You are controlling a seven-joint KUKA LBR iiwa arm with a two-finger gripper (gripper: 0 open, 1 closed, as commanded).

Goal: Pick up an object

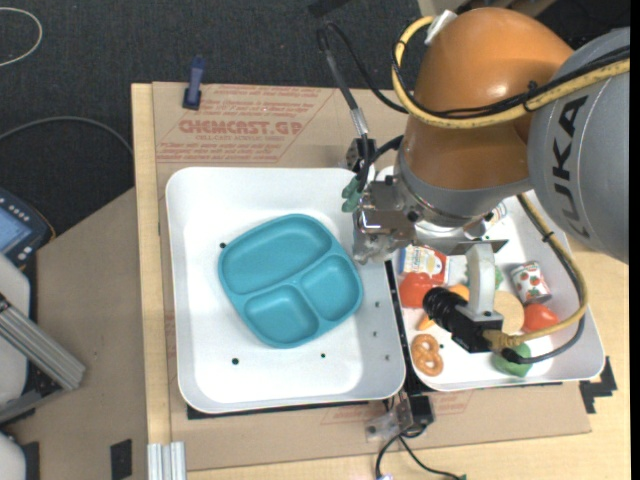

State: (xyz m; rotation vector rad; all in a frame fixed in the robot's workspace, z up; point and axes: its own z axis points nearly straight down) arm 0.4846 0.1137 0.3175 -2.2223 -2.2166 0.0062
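Note:
My gripper (446,240) hangs low over the back left part of the right bin (592,352), and the big grey and orange wrist hides most of it. Under and around it lie several small toy foods: a red and white packet (421,261), a red piece (413,291), a pretzel (427,354), a green piece (516,364), a red piece (541,317) and a small printed block (527,280). No object is visibly held. A blue three-part plate (290,279) lies in the left bin (196,230).
Both bins rest on a cardboard sheet (240,118) with red print. A small blue clip (193,83) sits at its back edge. Black cables (342,73) run down to the wrist from the back. The arm covers the back of the right bin.

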